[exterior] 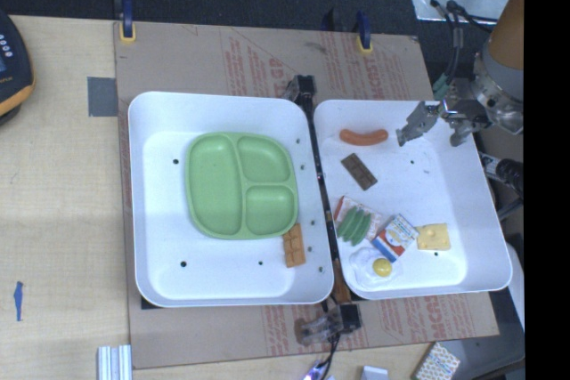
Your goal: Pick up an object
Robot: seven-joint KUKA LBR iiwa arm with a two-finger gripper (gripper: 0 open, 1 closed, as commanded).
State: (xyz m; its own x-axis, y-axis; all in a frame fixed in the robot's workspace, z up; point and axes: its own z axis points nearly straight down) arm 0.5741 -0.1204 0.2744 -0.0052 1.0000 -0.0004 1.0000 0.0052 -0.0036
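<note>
So you've got the gripper (438,125) hanging over the upper right part of the right bin (472,218), with its two fingers spread apart and nothing between them. One finger (412,127) angles down to the left, the other sits off to its right near the bin's edge.

Closest thing to it is the hot dog (363,136), lying in the upper left area of that bin, just left of the fingers but not touching. Its long axis runs pretty much side to side across the view, with the ends pointing left and right.

Just below it you'll see a brown chocolate bar (358,171), tilted diagonally, long axis running from upper left to lower right.

Further down toward the near edge there's a little cluster: a green bean pod bunch (353,223) angled diagonally from lower left to upper right, a small red and white carton (394,236) beside it, a fried egg (375,264) below that, and a yellow cheese wedge (434,237) off to the right, a bit apart from the rest.

Over in the left bin (151,191) you've got a green divided plate (240,184) sitting in the middle, and an orange cracker (293,246) standing near its lower right corner, long axis roughly up and down in the view.
</note>
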